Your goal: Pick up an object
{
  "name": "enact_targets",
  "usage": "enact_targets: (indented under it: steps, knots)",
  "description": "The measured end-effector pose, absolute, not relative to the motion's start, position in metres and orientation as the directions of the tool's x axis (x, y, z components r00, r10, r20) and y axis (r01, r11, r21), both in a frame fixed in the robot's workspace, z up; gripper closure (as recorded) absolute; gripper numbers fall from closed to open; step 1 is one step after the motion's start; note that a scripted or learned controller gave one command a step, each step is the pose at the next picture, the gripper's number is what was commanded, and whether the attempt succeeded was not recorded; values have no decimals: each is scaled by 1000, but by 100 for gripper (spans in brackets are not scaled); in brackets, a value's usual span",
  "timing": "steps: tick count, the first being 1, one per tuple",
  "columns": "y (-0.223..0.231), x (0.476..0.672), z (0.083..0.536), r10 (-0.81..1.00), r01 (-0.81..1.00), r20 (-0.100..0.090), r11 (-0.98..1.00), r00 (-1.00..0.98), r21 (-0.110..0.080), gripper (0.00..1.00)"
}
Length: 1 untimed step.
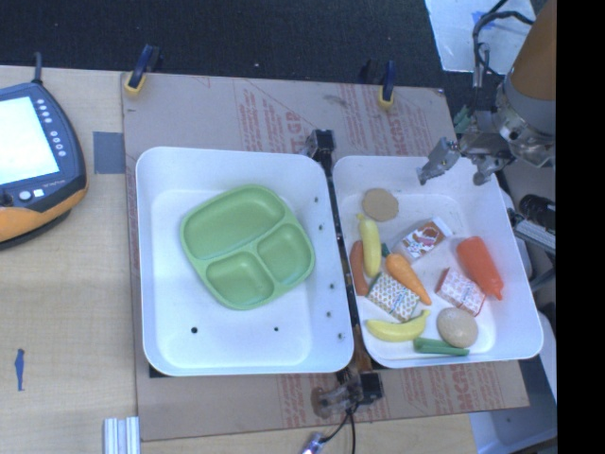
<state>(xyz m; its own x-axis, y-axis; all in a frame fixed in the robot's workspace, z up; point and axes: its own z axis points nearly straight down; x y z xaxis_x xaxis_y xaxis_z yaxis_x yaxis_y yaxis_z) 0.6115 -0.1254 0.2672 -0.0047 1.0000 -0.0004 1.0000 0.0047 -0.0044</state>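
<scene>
One fixed camera, high above the bench, looking down at a slant.

The far bench edge and dark floor lie toward 12 o'clock, the near edge toward 6. It stands far enough back to take in both bins whole: the left bin (pixel 151 253) sits just left of centre, the right bin (pixel 510 282) toward 3 o'clock. The arm (pixel 534 55) enters at about 2 o'clock, cut by the frame. A handheld control pendant (pixel 33 164) lies at 9 o'clock, partly cropped.

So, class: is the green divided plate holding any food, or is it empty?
Empty: all three compartments of the green plate show bare green.
</scene>
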Motion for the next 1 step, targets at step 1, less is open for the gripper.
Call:
enact_targets:
  steps: [1]
  knots:
    - [-95,592,116,1000,1000,-1,5,-5,1,0]
